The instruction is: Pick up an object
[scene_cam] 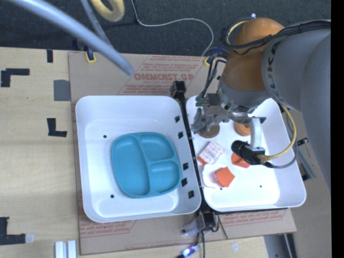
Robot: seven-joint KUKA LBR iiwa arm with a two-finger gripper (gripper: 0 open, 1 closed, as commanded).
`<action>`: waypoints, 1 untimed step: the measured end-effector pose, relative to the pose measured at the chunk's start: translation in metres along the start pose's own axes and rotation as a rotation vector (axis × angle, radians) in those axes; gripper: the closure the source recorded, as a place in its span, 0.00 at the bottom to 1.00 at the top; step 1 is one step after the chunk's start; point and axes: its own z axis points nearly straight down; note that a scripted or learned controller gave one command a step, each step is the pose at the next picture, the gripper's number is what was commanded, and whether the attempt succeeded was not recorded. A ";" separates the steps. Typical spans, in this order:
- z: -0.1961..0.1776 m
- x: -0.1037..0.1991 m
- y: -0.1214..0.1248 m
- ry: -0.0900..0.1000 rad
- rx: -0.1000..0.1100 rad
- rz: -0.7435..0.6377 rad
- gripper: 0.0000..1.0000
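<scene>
Camera view, left to right.

- Desk (32, 144): pale wood with black tape marks. A cardboard sheet (156, 71) with red print lies under both bins.
- Left bin (88, 104): white and shallow. A blue divided plate (142, 165) lies flat at about its middle, with one large compartment toward 9 o'clock and smaller ones toward 3 o'clock.
- Right bin (269, 192): sits just beside the left bin, with a black divider strip between them. All the loose objects are here, crowded into its 9 o'clock half.
- Hand (207, 120): low at the right bin's 10 o'clock, close to the dividing wall. It hangs from the arm (301, 74), which enters from 3 o'clock. From this angle I cannot tell whether it is open or closed, or whether it holds anything.
- Brown disc (212, 130): directly under the hand at 10 o'clock and partly covered by it. Contact is unclear.
- Red-and-white packet (210, 152): at 9 o'clock, just below the disc. It lies flat, apart from the hand.
- Orange block (224, 176): at 7 to 8 o'clock, near the packet, resting on the bin floor.
- Second brown disc (243, 127): near 12 o'clock, beside the hand's 3 o'clock side.
- Small orange piece (240, 161): near the bin's centre, partly hidden, shape unclear.
</scene>
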 end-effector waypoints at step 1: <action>-0.006 0.048 0.015 0.000 -0.003 0.000 1.00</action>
